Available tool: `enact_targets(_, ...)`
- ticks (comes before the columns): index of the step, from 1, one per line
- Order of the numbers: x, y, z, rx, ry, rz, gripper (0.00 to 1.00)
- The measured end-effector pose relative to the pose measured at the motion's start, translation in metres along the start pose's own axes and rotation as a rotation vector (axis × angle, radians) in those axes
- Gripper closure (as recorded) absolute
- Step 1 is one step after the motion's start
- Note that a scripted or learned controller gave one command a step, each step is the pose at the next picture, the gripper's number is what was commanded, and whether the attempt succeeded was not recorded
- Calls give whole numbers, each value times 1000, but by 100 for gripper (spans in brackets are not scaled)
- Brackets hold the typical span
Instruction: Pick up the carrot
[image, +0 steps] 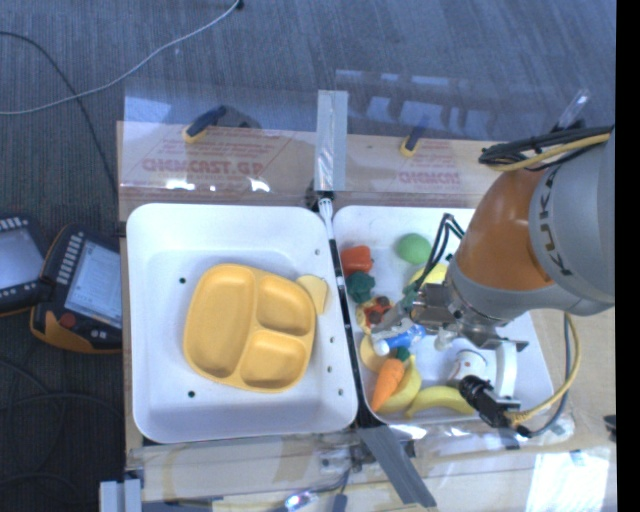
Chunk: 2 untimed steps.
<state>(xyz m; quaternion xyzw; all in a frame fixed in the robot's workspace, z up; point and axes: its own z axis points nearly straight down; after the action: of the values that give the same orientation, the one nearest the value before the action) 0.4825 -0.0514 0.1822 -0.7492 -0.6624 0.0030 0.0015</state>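
Nearest us, along the near edge of the right bin, we see a banana lying beside the carrot; the carrot rests on the bin floor in the near left corner, touching the banana, and nothing grips it. The gripper hangs over the middle of the right bin, just beyond the carrot and over a clutter of small toys; the wrist hides its working end, so we cannot tell its state, nor see anything held in it. We judge the task not yet done; the approach looks under way, while the descent onto the carrot, the grasp and the lift are all left.

The carrot's long axis runs on a slant, from near left to far right; its narrow tip points near and left, and its broad end, with a bit of green, points far and right toward the gripper. In the left bin sits a yellow divided plate; a green ball lies far in the right bin.
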Motion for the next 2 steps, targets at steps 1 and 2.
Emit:
enact_targets(1, -43, 12, 91, -21, 3, -49, 0)
enact_targets(2, -47, 12, 91, -20, -2, -308, 0)
